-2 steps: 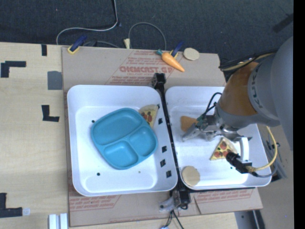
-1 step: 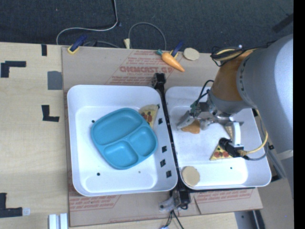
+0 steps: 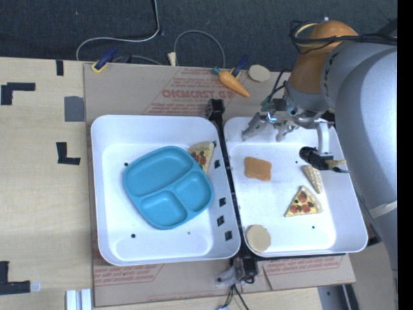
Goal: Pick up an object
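My gripper (image 3: 268, 128) hangs over the far edge of the right bin (image 3: 348, 237), its two grey fingers spread open with nothing between them. Just below it, on the bin floor, lies a brown toast-like piece (image 3: 257, 168). Further right are a pale cone-shaped piece (image 3: 313, 177) and a pizza slice (image 3: 303, 203). A round tan cookie (image 3: 259, 237) sits at the bin's near left corner. The left bin (image 3: 110, 237) holds a blue divided plate (image 3: 168, 186) and a second pizza slice (image 3: 203, 154) by its right wall.
An orange carrot (image 3: 233, 82) and a small tan disc (image 3: 259, 73) lie on the cardboard behind the bins. The arm's large grey body (image 3: 368, 108) covers the right bin's far right side. Cables run along the back of the bench.
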Tool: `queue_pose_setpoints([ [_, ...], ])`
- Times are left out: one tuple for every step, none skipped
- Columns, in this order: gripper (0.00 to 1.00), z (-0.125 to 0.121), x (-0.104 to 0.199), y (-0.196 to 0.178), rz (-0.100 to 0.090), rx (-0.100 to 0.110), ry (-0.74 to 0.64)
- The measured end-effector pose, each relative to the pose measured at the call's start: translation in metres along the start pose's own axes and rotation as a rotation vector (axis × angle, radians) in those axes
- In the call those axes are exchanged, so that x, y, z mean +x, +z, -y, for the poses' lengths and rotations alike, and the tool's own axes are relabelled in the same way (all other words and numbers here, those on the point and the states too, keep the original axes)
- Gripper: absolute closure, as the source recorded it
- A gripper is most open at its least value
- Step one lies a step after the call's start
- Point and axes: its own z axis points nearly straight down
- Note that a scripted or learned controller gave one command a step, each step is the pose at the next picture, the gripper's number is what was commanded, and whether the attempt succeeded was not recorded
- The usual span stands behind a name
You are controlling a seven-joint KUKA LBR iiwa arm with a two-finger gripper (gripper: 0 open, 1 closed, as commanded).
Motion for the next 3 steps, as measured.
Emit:
queue_pose_setpoints([
  [0.00,0.045,0.005,0.046,0.000,0.004,0.003],
  [1.00,0.043,0.004,0.032,0.003,0.001,0.001],
  [0.00,0.043,0.004,0.033,0.003,0.003,0.001],
])
